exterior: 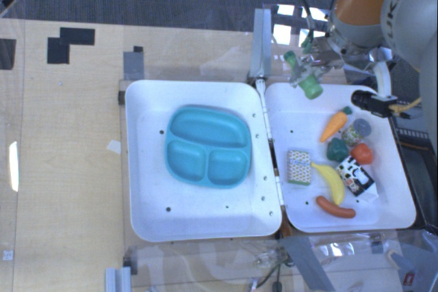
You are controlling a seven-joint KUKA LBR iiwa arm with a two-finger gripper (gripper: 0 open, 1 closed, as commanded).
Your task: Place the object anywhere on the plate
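My pincer (306,73) hangs over the far left corner of the right bin (393,215), fingers closed on a green cup (311,86), tilted. Plate (207,146) sits in the left bin (147,215), well apart, left and nearer.

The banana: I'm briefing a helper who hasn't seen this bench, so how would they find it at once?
Look in the right bin, the one crowded with toy food, not the one with the blue plate. In its lower middle lies the banana, between a small patterned box and a black-and-white carton. It is the only yellow, curved piece there.
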